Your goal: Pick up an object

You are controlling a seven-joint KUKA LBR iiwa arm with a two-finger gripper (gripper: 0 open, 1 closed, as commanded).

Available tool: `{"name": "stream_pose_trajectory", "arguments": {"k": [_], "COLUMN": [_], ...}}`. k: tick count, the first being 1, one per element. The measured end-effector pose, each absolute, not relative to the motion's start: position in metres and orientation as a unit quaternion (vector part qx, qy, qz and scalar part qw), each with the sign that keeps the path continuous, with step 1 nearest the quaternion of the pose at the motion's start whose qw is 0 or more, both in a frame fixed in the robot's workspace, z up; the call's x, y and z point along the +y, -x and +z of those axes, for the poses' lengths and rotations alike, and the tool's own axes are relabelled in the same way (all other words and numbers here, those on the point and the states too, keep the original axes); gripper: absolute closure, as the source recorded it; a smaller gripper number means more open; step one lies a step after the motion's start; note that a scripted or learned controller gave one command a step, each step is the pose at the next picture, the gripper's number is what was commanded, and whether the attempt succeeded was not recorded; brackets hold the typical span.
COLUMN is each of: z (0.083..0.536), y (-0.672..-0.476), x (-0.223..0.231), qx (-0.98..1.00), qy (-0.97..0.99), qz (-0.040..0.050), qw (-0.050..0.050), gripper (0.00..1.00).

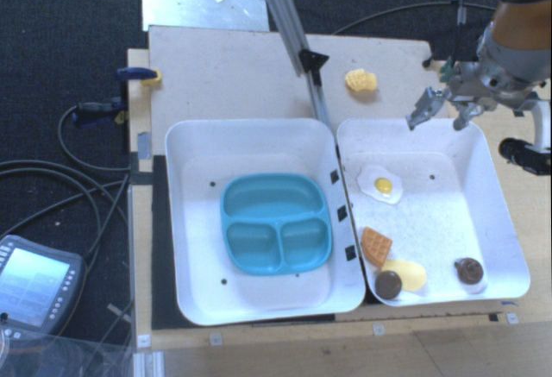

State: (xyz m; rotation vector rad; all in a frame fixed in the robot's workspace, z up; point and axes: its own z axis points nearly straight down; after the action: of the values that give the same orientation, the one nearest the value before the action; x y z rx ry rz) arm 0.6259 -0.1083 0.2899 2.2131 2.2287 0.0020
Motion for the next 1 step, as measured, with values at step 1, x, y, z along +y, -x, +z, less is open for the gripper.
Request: {"name": "stream_pose_trajectory", "arguments": {"k": [1], "z": [0.2899], "y": [-0.6259], "x": [-0.1083], "qx": [0.709], "qy": [-0.705], "qz": [0.0007], "qw": [0.0], "gripper": [0.0]}}
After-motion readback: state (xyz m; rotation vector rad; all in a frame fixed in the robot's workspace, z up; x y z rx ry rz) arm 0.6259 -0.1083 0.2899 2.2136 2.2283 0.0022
